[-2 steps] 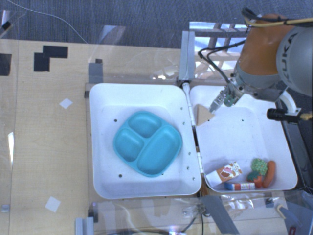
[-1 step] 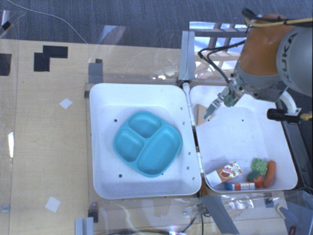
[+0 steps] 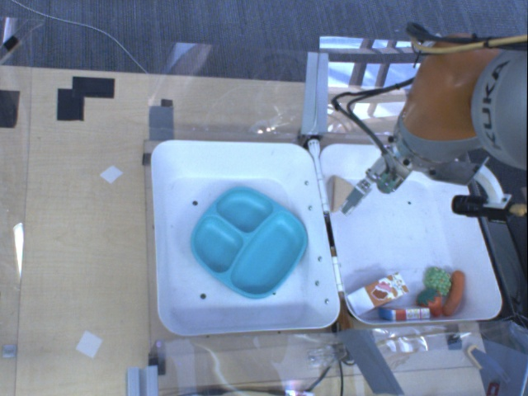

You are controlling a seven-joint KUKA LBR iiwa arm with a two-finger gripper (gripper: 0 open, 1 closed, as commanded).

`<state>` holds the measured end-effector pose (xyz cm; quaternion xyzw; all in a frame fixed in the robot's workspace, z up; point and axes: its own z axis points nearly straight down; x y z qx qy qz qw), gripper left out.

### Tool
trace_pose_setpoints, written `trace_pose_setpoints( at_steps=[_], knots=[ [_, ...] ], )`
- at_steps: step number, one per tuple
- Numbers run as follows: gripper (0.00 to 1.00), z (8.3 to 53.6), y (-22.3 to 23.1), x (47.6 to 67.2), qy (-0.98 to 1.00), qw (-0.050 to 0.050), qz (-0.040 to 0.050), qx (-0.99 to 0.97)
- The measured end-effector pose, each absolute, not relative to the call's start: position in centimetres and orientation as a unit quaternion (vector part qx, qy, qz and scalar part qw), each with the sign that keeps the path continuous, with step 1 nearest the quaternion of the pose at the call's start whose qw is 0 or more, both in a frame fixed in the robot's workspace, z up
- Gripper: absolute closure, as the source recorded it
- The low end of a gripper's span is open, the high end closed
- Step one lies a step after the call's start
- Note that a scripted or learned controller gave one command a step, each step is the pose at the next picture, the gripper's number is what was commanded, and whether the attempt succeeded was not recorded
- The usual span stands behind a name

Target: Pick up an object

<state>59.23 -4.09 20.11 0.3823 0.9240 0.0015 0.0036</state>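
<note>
My gripper [image 3: 356, 196] hangs over the back left part of the right bin [image 3: 412, 221], close to the wall between the bins, and points down and to the left. Nothing shows at its tip. The objects lie along the right bin's front edge, well away from the gripper: a small orange and white box [image 3: 386, 289], a red, white and blue tube [image 3: 405, 313], a green broccoli toy [image 3: 437, 281] and an orange carrot-like piece [image 3: 454, 294].
The left bin [image 3: 177, 221] holds a blue divided plate [image 3: 249, 241] in its middle. The grey and orange arm [image 3: 450, 97] reaches in from the upper right. A black cable and fitting [image 3: 487, 209] lie over the right bin's right rim.
</note>
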Motion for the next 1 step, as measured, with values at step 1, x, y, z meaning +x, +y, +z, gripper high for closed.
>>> trace_pose_setpoints(
  at_steps=[1],
  knots=[
    [0.00,18.64,-6.75,65.81,0.879,0.004,0.0014,0.476]
  ],
)
